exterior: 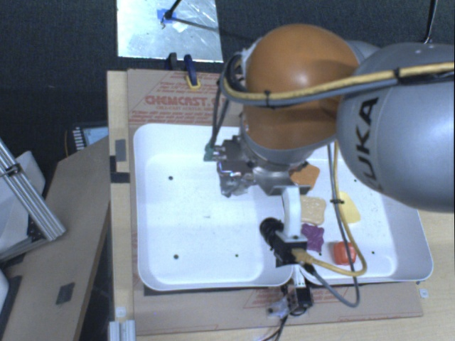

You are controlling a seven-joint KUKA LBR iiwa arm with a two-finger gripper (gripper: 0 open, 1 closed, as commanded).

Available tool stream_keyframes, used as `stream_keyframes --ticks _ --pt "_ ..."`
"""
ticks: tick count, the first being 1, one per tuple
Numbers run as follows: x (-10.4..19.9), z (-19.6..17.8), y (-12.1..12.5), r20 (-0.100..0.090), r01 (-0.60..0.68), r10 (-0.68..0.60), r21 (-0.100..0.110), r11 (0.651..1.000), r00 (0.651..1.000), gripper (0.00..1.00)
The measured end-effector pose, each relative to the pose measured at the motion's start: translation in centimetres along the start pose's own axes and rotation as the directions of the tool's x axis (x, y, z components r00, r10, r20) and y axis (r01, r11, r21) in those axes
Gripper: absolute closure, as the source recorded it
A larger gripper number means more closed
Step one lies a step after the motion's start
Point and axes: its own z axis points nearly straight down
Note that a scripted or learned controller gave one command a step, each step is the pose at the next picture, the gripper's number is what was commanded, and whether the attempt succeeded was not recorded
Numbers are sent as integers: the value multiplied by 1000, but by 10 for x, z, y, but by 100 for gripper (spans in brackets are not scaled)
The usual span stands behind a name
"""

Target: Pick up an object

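My gripper (231,175) hangs over the left white bin (178,212), near that bin's right side, mostly hidden under the arm's orange band (295,84). Several small objects lie in the right bin (398,254), to the right of the gripper: an orange piece (307,175), a tan toast-like piece (313,208), a purple piece (313,236), a yellow piece (348,209) and a red piece (343,253). Nothing shows directly beneath the gripper on the bin floor.
The big grey arm link (398,119) covers the right bin's back part. A yellow cable (334,190) loops down over the right bin to a black connector (274,231) at the bins' shared wall. Cardboard (170,98) lies under the bins.
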Motion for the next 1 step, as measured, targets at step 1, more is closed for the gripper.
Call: stream_keyframes --ticks 1 --pt "9 -71 27 -6 5 -5 -14 1000 1000 100"
